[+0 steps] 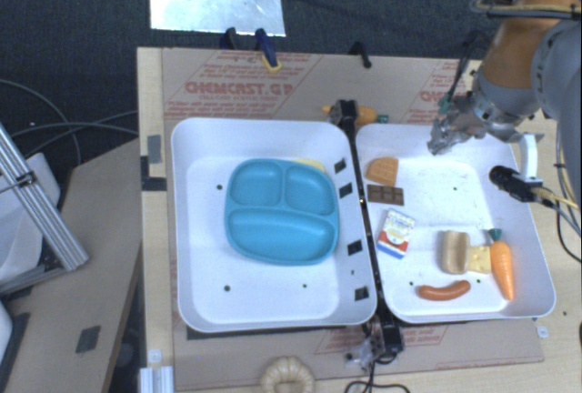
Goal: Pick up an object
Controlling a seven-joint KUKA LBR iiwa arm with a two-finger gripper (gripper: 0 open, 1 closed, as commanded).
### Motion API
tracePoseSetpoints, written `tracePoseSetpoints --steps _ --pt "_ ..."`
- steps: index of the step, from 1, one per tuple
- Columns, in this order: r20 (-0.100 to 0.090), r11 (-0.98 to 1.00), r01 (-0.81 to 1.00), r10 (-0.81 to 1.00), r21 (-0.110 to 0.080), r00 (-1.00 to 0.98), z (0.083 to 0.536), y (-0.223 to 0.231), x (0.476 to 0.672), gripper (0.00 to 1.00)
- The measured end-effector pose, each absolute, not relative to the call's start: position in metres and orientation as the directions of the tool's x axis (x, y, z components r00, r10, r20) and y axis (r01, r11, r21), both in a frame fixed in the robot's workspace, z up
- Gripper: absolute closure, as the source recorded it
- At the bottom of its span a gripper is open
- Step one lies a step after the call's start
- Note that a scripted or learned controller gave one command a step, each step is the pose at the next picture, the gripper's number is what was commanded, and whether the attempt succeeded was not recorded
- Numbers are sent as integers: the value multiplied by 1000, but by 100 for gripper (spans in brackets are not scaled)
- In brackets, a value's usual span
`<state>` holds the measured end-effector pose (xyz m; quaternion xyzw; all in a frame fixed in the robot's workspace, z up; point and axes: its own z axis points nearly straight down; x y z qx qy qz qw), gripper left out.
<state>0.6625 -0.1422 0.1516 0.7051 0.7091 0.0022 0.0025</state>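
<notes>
Brown cardboard lies under two shallow white bins, printed in red letters that read roughly "CHEMCAST GP", partly hidden. In the left bin sits a blue divided tray, with a bit of something yellow peeking past its far edge. Toy food is scattered across the right bin: a tan bread-like piece, a dark chocolate bar, a small red, white and blue carton whose print is too small to read, a bread roll beside a yellow cheese wedge, a carrot and a sausage. At that bin's far edge hangs the gripper, clear of the food; whether it is parted or closed is impossible to tell.
</notes>
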Motion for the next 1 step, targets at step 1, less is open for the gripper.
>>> tracePoseSetpoints --steps 1 --pt "-2 6 1000 1000 9 -6 209 -147 674 100"
